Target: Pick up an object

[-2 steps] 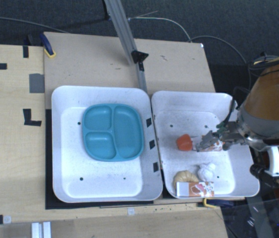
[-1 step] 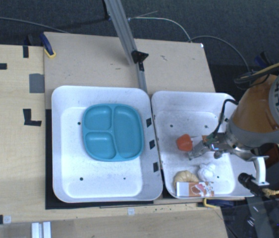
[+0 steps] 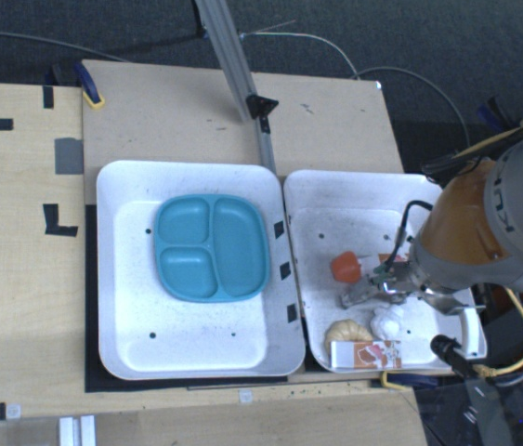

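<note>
arm [image 3: 475, 221] reaching from right, low over right bin [image 3: 354, 189] | pincer [image 3: 359, 294] state: cannot tell

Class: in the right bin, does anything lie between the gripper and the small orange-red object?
Nothing visible does. The gripper hangs just below the small orange-red round object, with bare white bin floor between them.

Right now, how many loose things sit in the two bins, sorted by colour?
Blue: 1, divided plate in the left bin
Orange-red: 1, round piece
Tan: 1, lump
White: 1, lump
White and orange: 1, box
Total: 5
</note>
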`<state>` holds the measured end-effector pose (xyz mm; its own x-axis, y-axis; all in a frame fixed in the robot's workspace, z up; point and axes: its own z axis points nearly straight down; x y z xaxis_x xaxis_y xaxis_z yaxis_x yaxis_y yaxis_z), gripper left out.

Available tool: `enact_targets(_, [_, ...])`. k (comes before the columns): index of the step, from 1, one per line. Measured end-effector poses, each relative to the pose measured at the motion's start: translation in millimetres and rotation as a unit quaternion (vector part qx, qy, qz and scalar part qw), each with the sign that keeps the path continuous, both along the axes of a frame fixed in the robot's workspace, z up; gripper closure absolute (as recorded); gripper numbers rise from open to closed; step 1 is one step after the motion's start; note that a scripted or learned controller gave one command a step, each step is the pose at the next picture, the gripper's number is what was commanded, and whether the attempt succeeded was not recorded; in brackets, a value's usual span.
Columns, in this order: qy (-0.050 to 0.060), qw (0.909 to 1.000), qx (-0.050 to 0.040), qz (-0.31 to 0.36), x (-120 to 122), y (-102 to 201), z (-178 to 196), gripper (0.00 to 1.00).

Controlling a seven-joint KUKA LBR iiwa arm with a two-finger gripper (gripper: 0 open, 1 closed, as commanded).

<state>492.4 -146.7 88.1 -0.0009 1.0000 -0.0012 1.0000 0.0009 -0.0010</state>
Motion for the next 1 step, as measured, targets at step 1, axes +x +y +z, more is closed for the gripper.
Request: enact_targets(1, [0.001,1.0,0.0013,0.0,-0.1,1.0,11.0,1.0])
